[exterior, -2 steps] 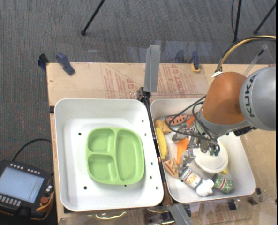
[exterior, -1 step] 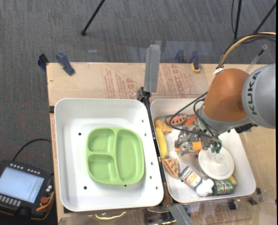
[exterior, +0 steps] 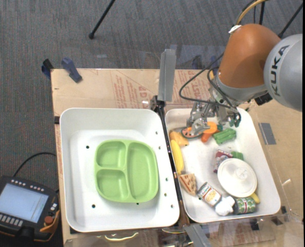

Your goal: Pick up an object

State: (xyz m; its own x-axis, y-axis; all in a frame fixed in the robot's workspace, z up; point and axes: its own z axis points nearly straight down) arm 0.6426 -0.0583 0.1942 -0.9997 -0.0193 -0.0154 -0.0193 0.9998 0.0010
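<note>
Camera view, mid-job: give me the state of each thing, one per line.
Pincer: low in the right bin's far end, above the orange toy.
Orange toy: lying on the bin floor.
Green tray: flat, right way up, in the left bin.
White lid: resting flat.
Banana: lying along the left wall.

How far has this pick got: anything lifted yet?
Done: the gripper is down in the right bin, at its far end over the orange toy. In hand: nothing visibly held; its grip state is unclear. Left: closing on an object and lifting it. The banana, white lid and green block lie untouched.
</note>
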